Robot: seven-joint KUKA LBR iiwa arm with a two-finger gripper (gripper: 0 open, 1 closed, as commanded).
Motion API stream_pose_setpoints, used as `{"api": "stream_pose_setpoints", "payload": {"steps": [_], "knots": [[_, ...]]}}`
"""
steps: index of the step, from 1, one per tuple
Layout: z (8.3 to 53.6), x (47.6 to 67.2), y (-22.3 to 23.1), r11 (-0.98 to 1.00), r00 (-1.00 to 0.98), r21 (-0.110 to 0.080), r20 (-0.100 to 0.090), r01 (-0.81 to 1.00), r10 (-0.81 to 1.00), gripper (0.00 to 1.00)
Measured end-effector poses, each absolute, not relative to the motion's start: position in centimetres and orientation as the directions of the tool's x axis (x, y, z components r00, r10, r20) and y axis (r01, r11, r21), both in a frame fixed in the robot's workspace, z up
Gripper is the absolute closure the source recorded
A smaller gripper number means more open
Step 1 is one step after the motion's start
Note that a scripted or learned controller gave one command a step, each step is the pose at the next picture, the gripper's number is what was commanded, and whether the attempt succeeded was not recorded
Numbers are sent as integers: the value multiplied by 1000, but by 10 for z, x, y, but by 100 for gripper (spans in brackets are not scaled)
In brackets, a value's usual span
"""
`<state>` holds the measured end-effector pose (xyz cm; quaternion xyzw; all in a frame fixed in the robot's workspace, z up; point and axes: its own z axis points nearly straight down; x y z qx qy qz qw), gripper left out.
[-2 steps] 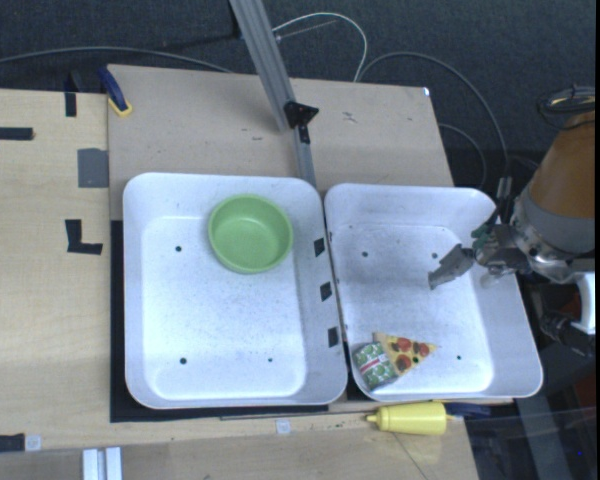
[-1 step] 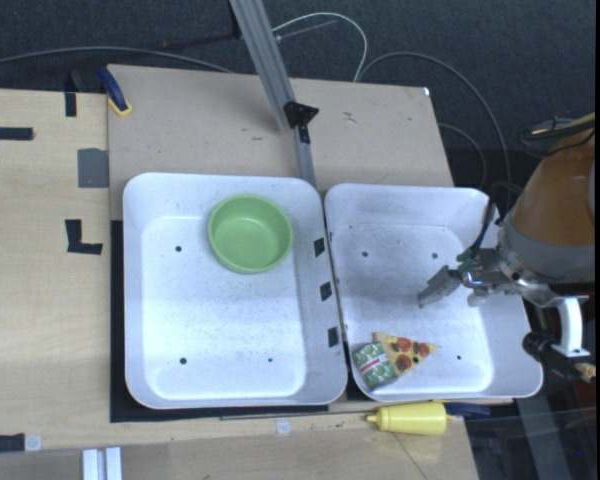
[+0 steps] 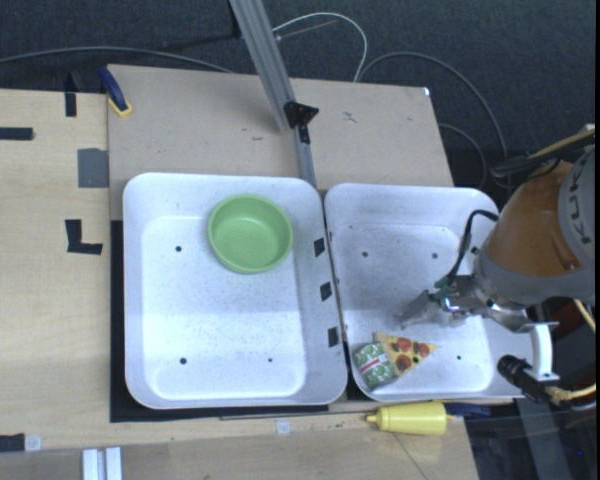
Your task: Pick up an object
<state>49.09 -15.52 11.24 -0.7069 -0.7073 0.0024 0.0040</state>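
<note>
In the right bin [image 3: 400,208], a toy pizza slice [image 3: 408,350] lies near the front wall. A small green and red packet [image 3: 374,364] rests just left of it, in the front left corner. My gripper [image 3: 412,314] hangs low over the right bin, a little above and behind the pizza slice, pointing left. Nothing shows in its grasp. The arm's orange band [image 3: 535,230] is over the bin's right wall. A green bowl [image 3: 249,233] sits upright in the left bin [image 3: 150,298], near its back.
A yellow mustard bottle [image 3: 413,419] lies on the bench just outside the right bin's front wall. A grey pole [image 3: 268,53] slants down from the top to the gap between the bins. Cables run across the dark floor behind the bench.
</note>
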Motion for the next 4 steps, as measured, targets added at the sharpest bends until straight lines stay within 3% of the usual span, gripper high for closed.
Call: {"api": "stream_pose_setpoints", "payload": {"steps": [1,3,4], "knots": [[126,493,-155,2,-2,-4,2,1000,1000,100],[221,490,-152,2,-2,4,-1,1000,1000,100],[221,504,-107,6,-6,-1,2,1000,1000,100]]}}
